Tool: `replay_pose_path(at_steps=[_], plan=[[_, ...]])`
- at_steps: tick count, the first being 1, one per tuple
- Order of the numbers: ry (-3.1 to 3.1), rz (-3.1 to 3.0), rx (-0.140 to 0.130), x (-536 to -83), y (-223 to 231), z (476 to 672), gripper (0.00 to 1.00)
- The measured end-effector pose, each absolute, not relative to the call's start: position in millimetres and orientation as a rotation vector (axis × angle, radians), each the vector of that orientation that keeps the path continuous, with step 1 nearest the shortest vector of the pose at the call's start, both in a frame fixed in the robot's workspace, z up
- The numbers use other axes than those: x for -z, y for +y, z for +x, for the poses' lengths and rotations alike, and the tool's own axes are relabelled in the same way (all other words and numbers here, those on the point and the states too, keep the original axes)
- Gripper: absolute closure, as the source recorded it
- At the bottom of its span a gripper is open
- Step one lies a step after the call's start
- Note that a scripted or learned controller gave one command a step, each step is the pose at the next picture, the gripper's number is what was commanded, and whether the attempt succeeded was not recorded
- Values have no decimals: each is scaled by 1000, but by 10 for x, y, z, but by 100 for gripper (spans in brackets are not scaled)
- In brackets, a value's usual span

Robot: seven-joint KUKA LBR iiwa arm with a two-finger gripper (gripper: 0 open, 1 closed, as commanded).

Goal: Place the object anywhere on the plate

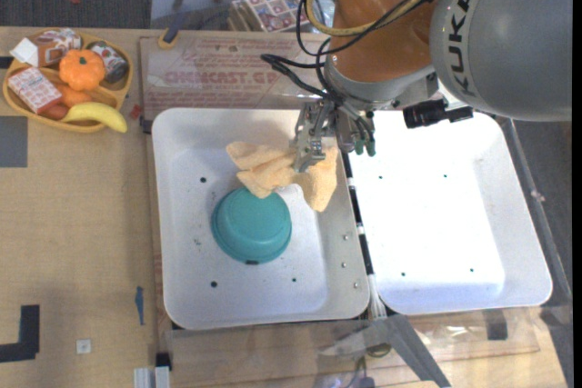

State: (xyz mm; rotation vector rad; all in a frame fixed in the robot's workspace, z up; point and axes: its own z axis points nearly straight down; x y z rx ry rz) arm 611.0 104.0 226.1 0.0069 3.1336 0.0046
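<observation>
Over the left bin (182, 286), the fingers (309, 150) pinch a yellow cloth (273, 168) beside the teal plate (253, 224). It overlaps the rim; release remains.

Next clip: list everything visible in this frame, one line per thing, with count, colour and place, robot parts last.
cloth: 1, pale yellow, crumpled, left bin, upper middle, partly over the plate's top edge
plate: 1, teal, round, left bin, centre
left bin: 1, white, shallow, bench centre
right bin: 1, white, shallow, beside the left bin
fruit bowl: 1, yellow, holding toy food including an orange pumpkin and a banana, bench top left
cardboard box: 1, brown with red print, behind the left bin
arm: 1, grey with orange band, reaching in from the right
gripper: 1, metal, down at the cloth's upper right part
</observation>
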Motion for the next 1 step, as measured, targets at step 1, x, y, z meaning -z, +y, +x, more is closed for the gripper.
replay_pose_path(at_steps=[1], plan=[[3133, 7, -5, -2266, 1039, 6112, 0]])
